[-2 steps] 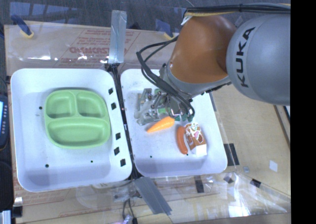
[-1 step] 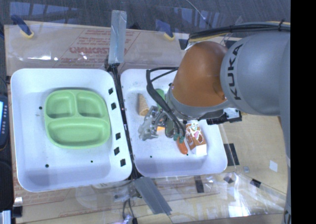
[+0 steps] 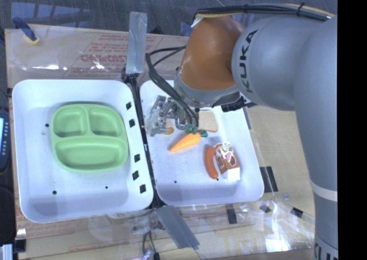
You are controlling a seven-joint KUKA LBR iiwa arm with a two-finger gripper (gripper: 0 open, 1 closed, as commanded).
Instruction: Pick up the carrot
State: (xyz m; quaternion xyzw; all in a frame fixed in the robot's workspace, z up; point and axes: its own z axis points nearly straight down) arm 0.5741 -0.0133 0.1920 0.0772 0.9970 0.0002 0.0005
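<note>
The carrot [image 3: 186, 141], orange with a green top, lies on the floor of the right bin [image 3: 189, 187], near its middle and tilted up to the right. My gripper [image 3: 163, 117] hangs over the bin's upper left part, just up and left of the carrot's green end. The carrot rests on the bin floor, apart from the gripper. The grey arm with its orange band comes in from the upper right and hides the bin's far edge.
A slice of toast [image 3: 208, 121] lies just right of the gripper. A red sausage [image 3: 211, 163] and a small printed packet [image 3: 227, 158] sit right of the carrot. A green divided plate [image 3: 89, 137] fills the middle of the left bin [image 3: 34, 196].
</note>
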